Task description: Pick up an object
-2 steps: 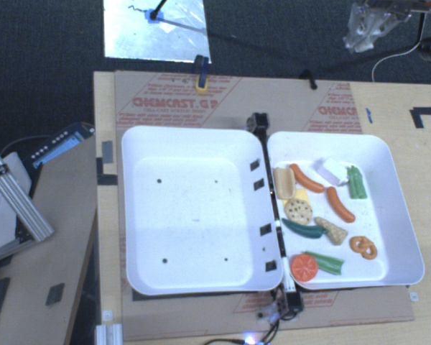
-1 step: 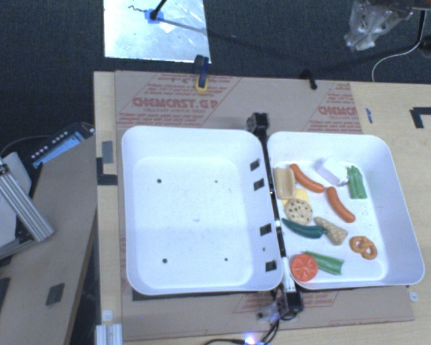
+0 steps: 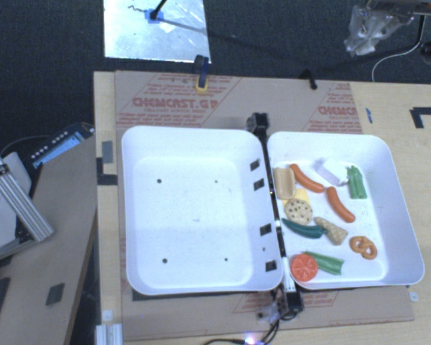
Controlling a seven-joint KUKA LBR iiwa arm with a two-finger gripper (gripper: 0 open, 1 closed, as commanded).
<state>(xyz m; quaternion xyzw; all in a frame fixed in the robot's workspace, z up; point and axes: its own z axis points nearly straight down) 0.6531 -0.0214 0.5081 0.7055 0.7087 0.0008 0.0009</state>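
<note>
Pale grey, glossy tool (image 3: 370, 31) — angular metal, white cable trailing beside.

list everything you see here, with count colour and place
bins: 2, white, side by side on the bench
sausages: 2, orange-red, right bin, upper middle
tomato: 1, red, right bin, near corner by the divider
pretzel: 1, brown, right bin, lower right
cookie: 1, tan with dark spots, right bin by the divider
green vegetables: 3, green, spread through the right bin
foil sheet: 1, silver, on the floor beyond the bench
gripper: 1, grey, top right, above the floor beyond the bench
</note>
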